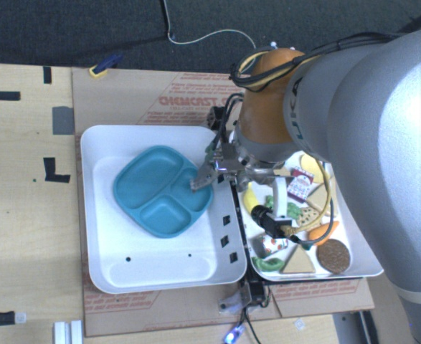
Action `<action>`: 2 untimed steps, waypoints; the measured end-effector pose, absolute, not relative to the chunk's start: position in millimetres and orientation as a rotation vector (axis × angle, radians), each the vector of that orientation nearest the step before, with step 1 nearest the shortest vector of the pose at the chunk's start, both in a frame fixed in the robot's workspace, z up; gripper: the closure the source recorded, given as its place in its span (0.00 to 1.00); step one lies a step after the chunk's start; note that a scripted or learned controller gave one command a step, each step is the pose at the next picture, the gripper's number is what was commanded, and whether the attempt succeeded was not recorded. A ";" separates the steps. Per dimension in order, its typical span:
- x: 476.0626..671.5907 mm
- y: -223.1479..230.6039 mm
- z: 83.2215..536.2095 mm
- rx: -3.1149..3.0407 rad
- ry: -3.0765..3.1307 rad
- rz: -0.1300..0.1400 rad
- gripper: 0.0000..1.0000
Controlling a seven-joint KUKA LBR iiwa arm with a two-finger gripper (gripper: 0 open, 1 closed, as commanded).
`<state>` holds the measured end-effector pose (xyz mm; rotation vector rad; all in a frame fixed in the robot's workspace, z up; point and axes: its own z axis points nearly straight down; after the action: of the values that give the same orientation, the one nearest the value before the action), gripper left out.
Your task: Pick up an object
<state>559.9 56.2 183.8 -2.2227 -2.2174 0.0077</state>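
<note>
- The bench (24, 192) on the far left carries black markings and nothing to pick.
- The left bin (102, 264) holds a blue divided plate (160, 192), lying flat and tilted toward the bin's far right corner; its right edge sits close to the wall shared with the other bin.
- The tool (209, 172) hangs over that right edge of the plate, near the dividing wall. A grey fingertip appears to rest at or on the plate's rim, but whether the tool is wide, narrow or gripping anything cannot be told from this slant.
- Placed so, the tool looks set for an edge grasp on the plate, since a flat dish offers little else to pinch; that is a judgement.
- The right bin (364, 267) is crowded with small items: a brown round disc (333, 255) at the near right, a green piece (267, 264), a yellow piece (307, 165) farther back, partly hidden beneath the arm (275, 113).
- These lie heaped together, so they would be harder to single out.
</note>
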 end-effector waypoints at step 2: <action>501.3 82.3 356.4 -2.217 -2.225 0.004 1.00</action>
<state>501.3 82.3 356.4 -2.2175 -2.2253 0.0045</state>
